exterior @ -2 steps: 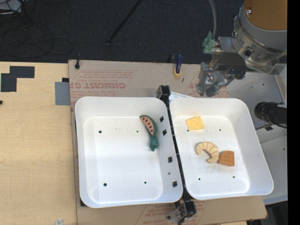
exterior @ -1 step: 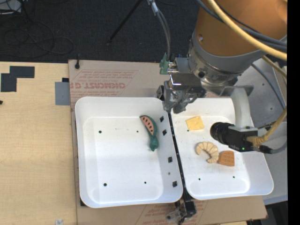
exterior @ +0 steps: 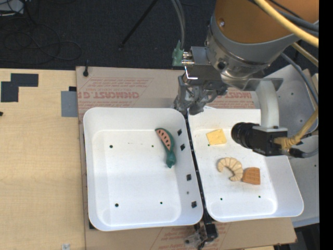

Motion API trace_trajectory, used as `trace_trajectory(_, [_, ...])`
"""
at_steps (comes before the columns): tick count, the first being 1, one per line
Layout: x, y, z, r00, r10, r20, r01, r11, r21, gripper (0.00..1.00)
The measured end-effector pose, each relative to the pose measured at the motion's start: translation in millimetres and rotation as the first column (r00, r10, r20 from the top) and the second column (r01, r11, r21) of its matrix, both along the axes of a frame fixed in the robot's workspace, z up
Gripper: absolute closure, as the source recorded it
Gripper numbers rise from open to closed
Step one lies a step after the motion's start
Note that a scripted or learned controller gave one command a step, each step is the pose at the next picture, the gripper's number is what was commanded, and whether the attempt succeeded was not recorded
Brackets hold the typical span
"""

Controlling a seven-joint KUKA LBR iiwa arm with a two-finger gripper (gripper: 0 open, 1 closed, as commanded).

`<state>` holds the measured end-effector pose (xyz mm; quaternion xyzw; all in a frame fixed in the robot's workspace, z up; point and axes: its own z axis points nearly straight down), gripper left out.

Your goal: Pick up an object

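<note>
My gripper [exterior: 191, 105] hangs over the far rims of the two bins, right where they meet. My fingers point down, dark and bunched together in this view; whether they are parted or closed, I cannot tell. I see nothing between them.

Below me, the left bin [exterior: 99, 191] holds one thing: a watermelon slice [exterior: 166, 145], red face with a green rind, lying near the bin's right wall. It sits apart from me, closer to the camera than my fingers.

The right bin [exterior: 281, 202] holds three things. A yellow square [exterior: 216, 137] lies near the far side. A pale croissant [exterior: 230, 167] curls in the middle, and a tan wedge [exterior: 251, 176] sits just beside it, at its right. A black cylinder [exterior: 255, 137] juts in over that bin from the right.

Both bins rest on brown cardboard [exterior: 125, 90] with red printing, upside down from here. The cardboard lies on a light wood bench [exterior: 36, 165] with dark patches at the far left. Beyond the bench, the floor [exterior: 93, 25] is dark, with cables trailing across it. My orange band [exterior: 250, 14] fills the top right.
</note>
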<state>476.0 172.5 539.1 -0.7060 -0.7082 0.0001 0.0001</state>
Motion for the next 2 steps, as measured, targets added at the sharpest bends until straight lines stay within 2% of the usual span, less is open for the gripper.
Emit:
trace_trajectory(1, [-0.6, 61.2, -7.4, 1.000, 0.004, -0.004, -0.004, 1.000, -0.001, 1.00])
trace_trajectory(2, [-0.8, 62.3, -2.0, 1.000, 0.003, -0.003, -0.003, 1.000, -0.001, 1.00])
